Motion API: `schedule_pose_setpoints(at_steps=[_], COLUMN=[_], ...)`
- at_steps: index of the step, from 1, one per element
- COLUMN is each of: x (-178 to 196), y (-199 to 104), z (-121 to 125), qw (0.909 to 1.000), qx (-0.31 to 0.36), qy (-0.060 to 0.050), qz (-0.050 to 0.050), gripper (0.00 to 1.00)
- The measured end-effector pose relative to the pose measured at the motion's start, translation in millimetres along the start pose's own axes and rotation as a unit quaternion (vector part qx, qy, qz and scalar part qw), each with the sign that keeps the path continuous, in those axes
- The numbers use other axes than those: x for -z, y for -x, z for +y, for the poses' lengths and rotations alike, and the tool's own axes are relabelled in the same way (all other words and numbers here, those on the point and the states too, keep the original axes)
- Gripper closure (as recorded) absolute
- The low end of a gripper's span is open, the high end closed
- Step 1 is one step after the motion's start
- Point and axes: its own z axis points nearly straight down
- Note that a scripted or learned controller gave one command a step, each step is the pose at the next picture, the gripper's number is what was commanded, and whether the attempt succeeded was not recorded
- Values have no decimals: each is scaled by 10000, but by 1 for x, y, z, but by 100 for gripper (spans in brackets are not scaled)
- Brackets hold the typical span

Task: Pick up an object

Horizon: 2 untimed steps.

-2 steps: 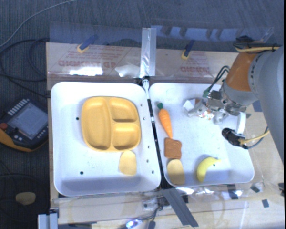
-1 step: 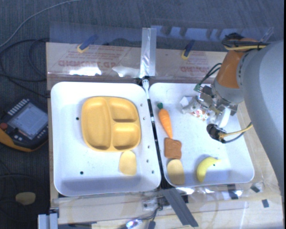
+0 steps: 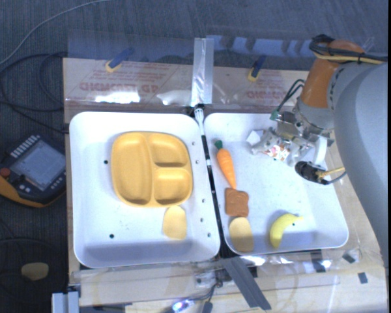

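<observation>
I see gripper (image 3: 280,142) low in right bin (image 3: 326,230), near back wall. Crumpled wrapper (image 3: 268,146) lies right at its fingers, touching or nearly so; I cannot tell if fingers are open or closed on it. Carrot (image 3: 226,166) lies left of wrapper, banana (image 3: 283,229) well in front of it. Yellow tray (image 3: 151,168) sits in left bin (image 3: 91,240).

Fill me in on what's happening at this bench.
A grey robot arm reaches in from the right, its pincer low over the back of the right bin, by a small crumpled wrapper. A carrot, a brown block and a banana lie untouched there. The left bin holds a yellow tray.
</observation>
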Motion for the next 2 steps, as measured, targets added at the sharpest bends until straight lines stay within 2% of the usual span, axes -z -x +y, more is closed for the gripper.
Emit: schedule_pose_setpoints(at_steps=[1, 2], x=[6, 5], y=[3, 2], z=[-4, -4], qw=[9999, 10000], qx=[2, 5], qy=[-91, -80], qz=[-45, -45], gripper=[100, 0])
